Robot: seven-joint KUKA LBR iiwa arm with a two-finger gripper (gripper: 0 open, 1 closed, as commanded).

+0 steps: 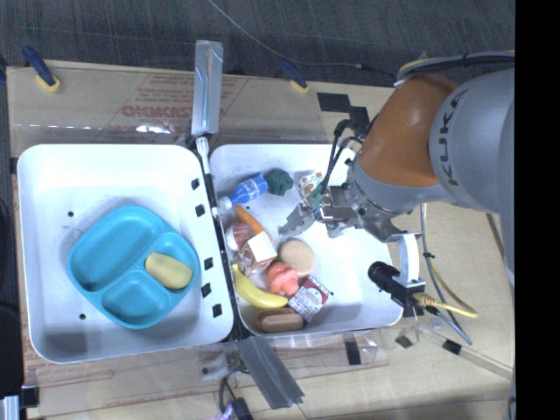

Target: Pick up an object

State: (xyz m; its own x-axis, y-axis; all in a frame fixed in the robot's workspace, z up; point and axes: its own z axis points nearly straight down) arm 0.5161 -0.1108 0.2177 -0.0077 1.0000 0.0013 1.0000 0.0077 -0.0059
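While the worktop (490,261) carries both bins, the right bin (350,309) holds the pile. The gripper (308,213) hangs at the bin's centre; whether it is spread or pinching anything I cannot tell. The banana (255,293) lies at seven o'clock from it, the round bun (297,255) at six. I would descend straight onto the bun, clear of neighbours.

One fixed camera hangs above the worktop (105,90), looking down at a slant from a middling height. Both white bins (35,261) sit side by side in frame, dark floor (105,16) along the far edge, and the arm (455,147) enters from the right.
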